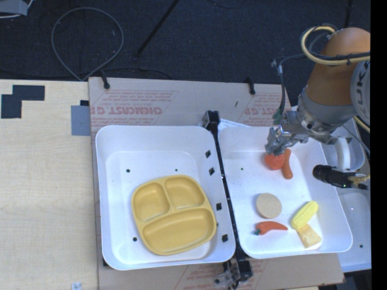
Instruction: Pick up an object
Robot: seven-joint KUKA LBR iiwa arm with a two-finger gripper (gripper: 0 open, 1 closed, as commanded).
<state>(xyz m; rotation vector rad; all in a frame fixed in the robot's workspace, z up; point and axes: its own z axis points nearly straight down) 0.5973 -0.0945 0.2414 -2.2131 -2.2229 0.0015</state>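
In the left bin (pixel 115 150) lies a yellow divided tray (pixel 174 214), flat on the floor and left alone. Across the black divider (pixel 221 186), the right bin (pixel 338 222) has the small things: a tan round disc (pixel 268 205), a red pepper (pixel 270 227) just below it, and a yellow corn cob (pixel 305 215) by a pale yellow wedge (pixel 311 237) toward the near right corner. Farther back sits an orange carrot-like piece (pixel 280 162), and the gripper (pixel 279 142) is right down on top of it. From here I can't tell if the claw is spread or pinched; its tips merge with the orange. To me this is the grasp step. Next it needs a firm close on that piece, then a straight lift clear of the bin wall.
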